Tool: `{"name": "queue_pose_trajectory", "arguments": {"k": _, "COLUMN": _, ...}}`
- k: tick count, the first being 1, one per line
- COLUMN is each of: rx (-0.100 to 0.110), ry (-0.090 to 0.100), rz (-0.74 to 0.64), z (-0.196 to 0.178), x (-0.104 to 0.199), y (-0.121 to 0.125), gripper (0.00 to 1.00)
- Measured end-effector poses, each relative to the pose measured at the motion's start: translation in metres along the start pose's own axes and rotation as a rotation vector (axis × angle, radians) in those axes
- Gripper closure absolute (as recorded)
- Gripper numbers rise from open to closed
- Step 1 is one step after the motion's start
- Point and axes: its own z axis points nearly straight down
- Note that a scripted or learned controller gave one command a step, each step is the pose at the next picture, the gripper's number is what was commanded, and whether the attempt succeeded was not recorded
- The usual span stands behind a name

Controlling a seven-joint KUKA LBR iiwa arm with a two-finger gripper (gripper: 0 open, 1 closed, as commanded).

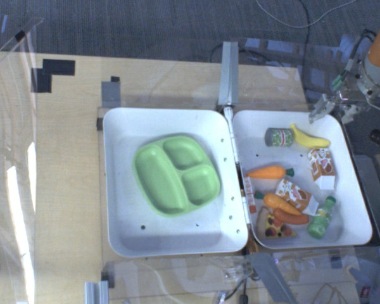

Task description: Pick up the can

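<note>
Can [279, 137] lies on its side at the right bin's [358, 189] far end, touching the banana [310, 138] — gripper [329, 106] hovers beyond the rim, jaw state impossible to tell.

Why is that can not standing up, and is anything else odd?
The small green-labelled can lies on its side at the far end of the right white bin, touching a yellow banana. Nothing looks spilled or broken.
</note>
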Motion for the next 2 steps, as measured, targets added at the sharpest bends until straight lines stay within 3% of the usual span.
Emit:
{"name": "queue_pose_trajectory", "arguments": {"k": 1, "rx": -0.006, "ry": -0.001, "rz": -0.014, "z": 0.115, "x": 0.035, "y": 0.013, "gripper": 0.0}}
{"name": "queue_pose_trajectory", "arguments": {"k": 2, "rx": -0.001, "ry": 0.001, "rz": 0.06, "z": 0.131, "x": 0.068, "y": 0.013, "gripper": 0.0}}
